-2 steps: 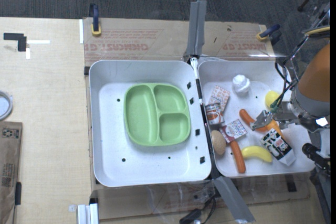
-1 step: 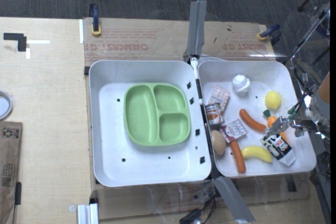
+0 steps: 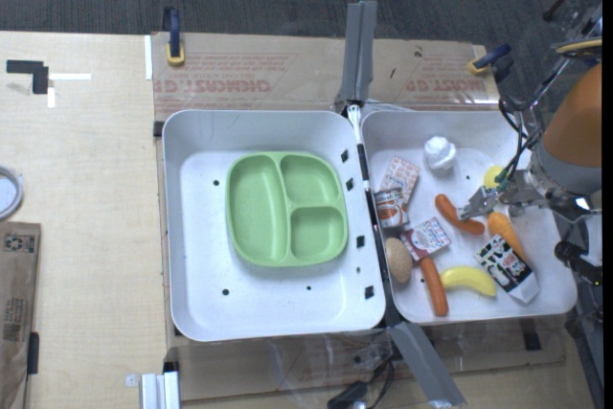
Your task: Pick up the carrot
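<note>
Reaching the carrot cleanly is the whole job here, and the crowding around it makes that harder. Nearest the camera in the right bin lie a banana, a red sausage and a black-and-white carton; the carton's upper end sits just beside the carrot's lower tip. A brown egg-like item rests by the divider. The carrot itself lies at a slant near the right wall, orange and short.

Just above and left of it hangs the pincer, its metal fingers seemingly spread a little, with nothing visibly between them; it looks closer to a second sausage than to the carrot. My judgement is that the pincer should shift toward the right wall and turn so the fingers straddle the carrot across its narrow width, well up from the carton. Coming down where it is now risks catching the sausage instead.

Farther back sit small packets and a white lump. The left bin holds a green divided plate.
</note>
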`<state>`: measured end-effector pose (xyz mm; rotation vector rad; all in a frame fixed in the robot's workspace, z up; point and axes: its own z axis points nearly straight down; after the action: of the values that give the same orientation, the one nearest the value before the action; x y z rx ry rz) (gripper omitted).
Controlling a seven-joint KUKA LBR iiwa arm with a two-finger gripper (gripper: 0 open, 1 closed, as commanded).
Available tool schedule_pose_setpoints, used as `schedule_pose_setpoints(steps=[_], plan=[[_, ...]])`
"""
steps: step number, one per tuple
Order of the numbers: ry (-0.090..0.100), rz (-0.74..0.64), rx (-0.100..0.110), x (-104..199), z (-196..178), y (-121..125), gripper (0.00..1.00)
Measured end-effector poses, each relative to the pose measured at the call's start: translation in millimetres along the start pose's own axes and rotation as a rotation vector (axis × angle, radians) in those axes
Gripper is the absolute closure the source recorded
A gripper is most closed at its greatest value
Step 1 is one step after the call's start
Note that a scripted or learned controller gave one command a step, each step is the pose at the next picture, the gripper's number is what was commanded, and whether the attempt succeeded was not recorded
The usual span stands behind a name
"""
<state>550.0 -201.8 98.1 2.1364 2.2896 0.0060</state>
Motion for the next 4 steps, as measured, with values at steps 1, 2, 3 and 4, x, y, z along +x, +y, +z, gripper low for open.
schedule_pose_setpoints(steps=[1,2,3,4], plan=[[0.001,0.001,-0.003,0.3,-9.6,1.5,1.0],[0.005,0.089,0.008,-10.3,4.8,-25.4,1.0],[0.001,0.416,0.013,14.2,-94.8,-40.4,1.0],[-0.001,0.756,0.016,40.3,-46.7,4.7,1.0]])
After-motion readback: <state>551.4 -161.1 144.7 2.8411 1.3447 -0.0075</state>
